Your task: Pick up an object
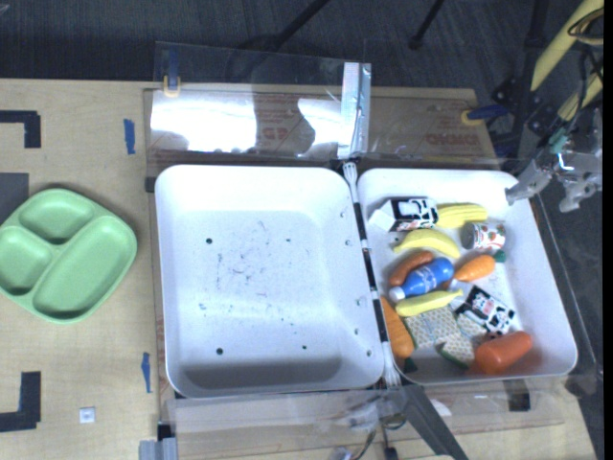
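Right bin [551, 286]: smooth white plastic, heaped with glossy toy food, a curved yellow banana [462, 215], a blue bottle [426, 278].
Gripper [565, 175]: metallic, right edge of frame; finger state unclear.

Even overhead light fills my bench; glare streaks the clear panel [259, 113] behind my white bins [259, 276], the whole picture slightly soft.

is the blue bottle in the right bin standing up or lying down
Lying down: the blue bottle rests on its side among toy food in the right bin.
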Robot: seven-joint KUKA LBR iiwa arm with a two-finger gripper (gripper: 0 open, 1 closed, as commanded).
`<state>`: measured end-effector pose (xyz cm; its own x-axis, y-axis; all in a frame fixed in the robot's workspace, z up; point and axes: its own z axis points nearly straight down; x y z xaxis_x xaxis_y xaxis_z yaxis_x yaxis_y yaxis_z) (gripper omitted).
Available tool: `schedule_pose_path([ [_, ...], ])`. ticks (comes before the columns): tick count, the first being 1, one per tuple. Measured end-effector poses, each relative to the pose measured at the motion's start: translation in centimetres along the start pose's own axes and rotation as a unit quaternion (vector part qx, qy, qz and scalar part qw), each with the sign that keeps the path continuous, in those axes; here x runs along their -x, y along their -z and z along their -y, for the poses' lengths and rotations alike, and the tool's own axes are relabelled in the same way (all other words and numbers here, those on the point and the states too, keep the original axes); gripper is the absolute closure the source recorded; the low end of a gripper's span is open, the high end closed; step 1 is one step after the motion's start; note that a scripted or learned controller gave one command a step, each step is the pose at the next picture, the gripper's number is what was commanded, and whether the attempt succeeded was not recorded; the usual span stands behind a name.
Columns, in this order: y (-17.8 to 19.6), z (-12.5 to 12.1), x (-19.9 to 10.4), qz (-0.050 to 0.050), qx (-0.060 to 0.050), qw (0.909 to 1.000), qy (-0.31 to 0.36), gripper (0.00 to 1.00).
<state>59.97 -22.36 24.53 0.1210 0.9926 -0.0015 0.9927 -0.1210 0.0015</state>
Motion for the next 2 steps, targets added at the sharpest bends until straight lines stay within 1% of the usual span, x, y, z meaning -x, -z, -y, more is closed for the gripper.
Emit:
schedule_pose_path([
  [1,-14.9,-0.4,-1.5,-0.007,-0.003,0.9967,0.081,0.00],
  [2,-15.6,-1.4,-1.4,-0.004,0.003,0.9754,0.220,0.00],
])
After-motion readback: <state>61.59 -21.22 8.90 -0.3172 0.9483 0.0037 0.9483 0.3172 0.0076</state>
